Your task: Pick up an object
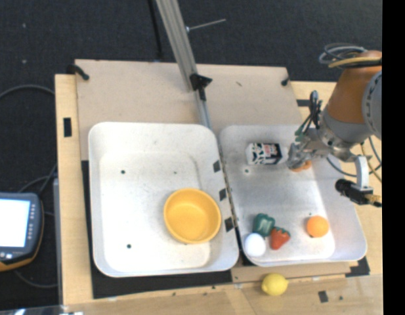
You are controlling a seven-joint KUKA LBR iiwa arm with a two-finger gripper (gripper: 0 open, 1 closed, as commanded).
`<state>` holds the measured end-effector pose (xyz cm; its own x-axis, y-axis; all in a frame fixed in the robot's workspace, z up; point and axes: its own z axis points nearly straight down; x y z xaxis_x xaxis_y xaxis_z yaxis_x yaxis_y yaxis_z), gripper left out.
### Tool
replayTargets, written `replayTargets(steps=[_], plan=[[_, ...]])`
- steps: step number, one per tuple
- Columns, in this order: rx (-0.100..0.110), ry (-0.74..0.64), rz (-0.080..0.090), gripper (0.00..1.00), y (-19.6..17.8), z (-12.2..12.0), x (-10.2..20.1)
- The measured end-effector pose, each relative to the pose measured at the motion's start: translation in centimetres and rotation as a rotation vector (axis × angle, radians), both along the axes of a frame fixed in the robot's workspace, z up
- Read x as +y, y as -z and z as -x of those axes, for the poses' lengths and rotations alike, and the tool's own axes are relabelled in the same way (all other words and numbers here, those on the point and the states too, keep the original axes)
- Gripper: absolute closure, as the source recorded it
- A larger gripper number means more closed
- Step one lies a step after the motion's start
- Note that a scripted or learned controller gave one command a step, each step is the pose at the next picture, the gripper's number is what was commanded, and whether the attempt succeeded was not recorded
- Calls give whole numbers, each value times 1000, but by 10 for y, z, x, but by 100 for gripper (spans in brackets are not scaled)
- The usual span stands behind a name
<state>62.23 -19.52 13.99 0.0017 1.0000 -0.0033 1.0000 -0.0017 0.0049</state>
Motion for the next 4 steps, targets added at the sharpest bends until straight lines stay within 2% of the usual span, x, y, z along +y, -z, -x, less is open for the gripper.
replayTargets(steps=[1, 2, 3, 4], plan=[[-4, -5, -2, 100, -60, -11, -2], [3, -5, -2, 100, -120, -10, -1], [3, -7, -2, 100, -158, -10, -2], [4, -4, -2, 100, -161, -11, 44]])
